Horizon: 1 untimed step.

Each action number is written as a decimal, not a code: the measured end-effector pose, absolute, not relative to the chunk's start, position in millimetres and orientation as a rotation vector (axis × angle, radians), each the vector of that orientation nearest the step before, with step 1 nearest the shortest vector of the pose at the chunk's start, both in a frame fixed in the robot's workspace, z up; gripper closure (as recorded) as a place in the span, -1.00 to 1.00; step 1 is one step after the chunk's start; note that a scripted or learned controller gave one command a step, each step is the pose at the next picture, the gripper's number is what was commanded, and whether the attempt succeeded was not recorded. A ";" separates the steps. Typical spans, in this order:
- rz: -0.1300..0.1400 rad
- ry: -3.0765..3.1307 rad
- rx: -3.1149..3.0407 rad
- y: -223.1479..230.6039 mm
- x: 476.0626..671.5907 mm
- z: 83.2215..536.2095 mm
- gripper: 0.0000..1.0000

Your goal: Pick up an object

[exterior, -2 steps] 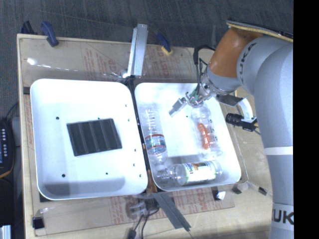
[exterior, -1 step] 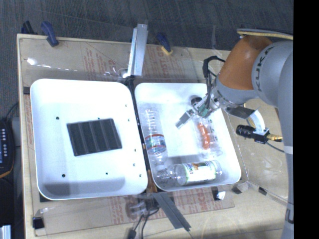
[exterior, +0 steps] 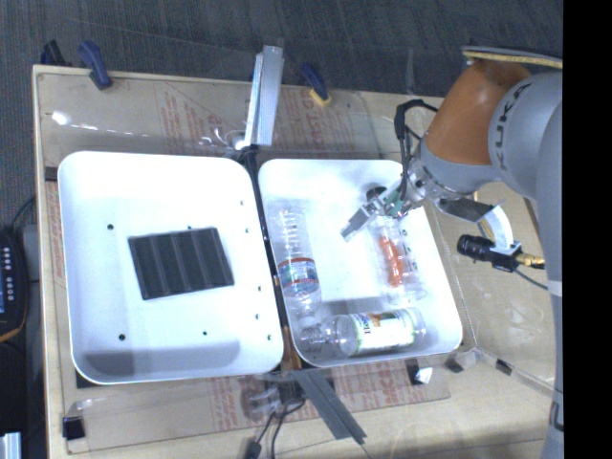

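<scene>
My gripper (exterior: 377,212) hangs in the right bin (exterior: 330,182) near its far right corner. It looks open, with nothing between its fingers. Just under and in front of it lies a clear packet with an orange thing inside (exterior: 394,258), along the bin's right wall. A clear water bottle with a blue and red label (exterior: 296,268) lies lengthwise by the left wall. A second clear bottle with a white and green label (exterior: 370,332) lies across the near wall. In the left bin (exterior: 86,199) a black ribbed rectangle (exterior: 181,261) lies flat.
A grey metal bar (exterior: 264,94) stands behind the seam between the bins. Blue clamps (exterior: 94,63) hold the bench's far edge. Bare white floor shows in the right bin's middle, between the bottles and the packet.
</scene>
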State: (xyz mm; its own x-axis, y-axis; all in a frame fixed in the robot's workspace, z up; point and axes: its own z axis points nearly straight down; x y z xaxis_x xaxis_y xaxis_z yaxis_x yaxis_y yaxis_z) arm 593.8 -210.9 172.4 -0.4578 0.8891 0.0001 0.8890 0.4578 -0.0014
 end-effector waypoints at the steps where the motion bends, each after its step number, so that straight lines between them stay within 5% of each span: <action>1: 0.002 -2.719 -1.569 -153.3 574.8 143.3 -1.00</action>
State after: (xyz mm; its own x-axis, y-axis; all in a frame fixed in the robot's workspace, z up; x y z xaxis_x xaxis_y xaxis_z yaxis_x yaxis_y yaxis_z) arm 574.8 -153.3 143.3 -0.5005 0.8657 0.0012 0.8657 0.5005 -0.0019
